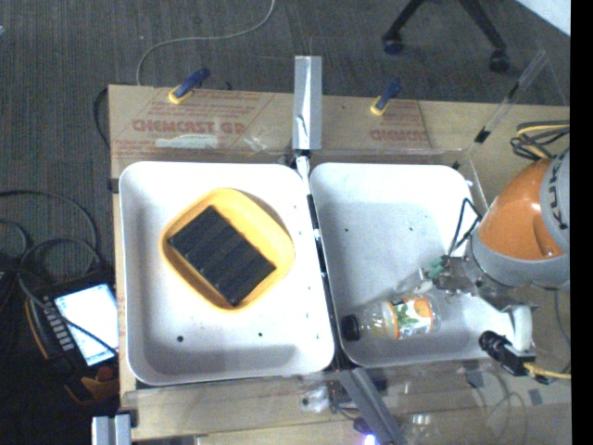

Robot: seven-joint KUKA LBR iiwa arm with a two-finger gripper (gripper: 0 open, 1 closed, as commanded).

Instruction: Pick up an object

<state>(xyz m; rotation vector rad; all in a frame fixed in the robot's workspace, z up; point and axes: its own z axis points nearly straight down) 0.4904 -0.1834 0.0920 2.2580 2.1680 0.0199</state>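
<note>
— What have you got in the right bin [389,202]?

— You have one bottle [394,319] there, clear, lying on its side near the bin's front wall. Its dark cap points left toward the divider, and an orange label wraps its middle.

— And the arm [523,235]?

— It reaches in from your right, orange band over the bin's right edge. The gripper [443,274] sits low at the bottom right of that bin, just beside the bottle's far end — whether it touches, you can't tell from here.

— Jaws wide or narrow?

— You can't tell; the wrist hides them. Nothing shows the bottle between them.

— Left bin [139,248]?

— You'll see a yellow dish [269,225] in its middle with a dark ridged block [222,255] lying flat in it, turned at an angle. Both bins sit side by side on the table [185,128], walls touching.
</note>
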